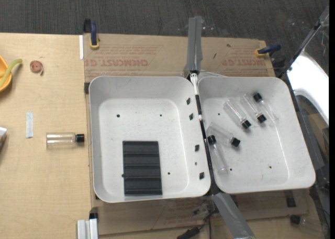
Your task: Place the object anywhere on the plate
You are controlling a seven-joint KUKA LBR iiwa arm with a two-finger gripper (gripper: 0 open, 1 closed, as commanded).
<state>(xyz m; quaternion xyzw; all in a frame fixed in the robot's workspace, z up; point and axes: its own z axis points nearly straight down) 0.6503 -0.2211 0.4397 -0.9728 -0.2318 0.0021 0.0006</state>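
A clear vial (64,139) with a black cap lies on the bench at left-centre. The left bin (104,96) holds a black ribbed plate (142,168) at lower centre. The right bin (293,143) holds several clear black-capped vials (238,113) — scattered across its upper-left half, well apart from the plate.

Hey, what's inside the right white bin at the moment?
The right bin holds several clear vials with black caps, lying loose across its upper and middle floor. Some overlap, so an exact count is uncertain. The dark ridged plate lies in the left bin.
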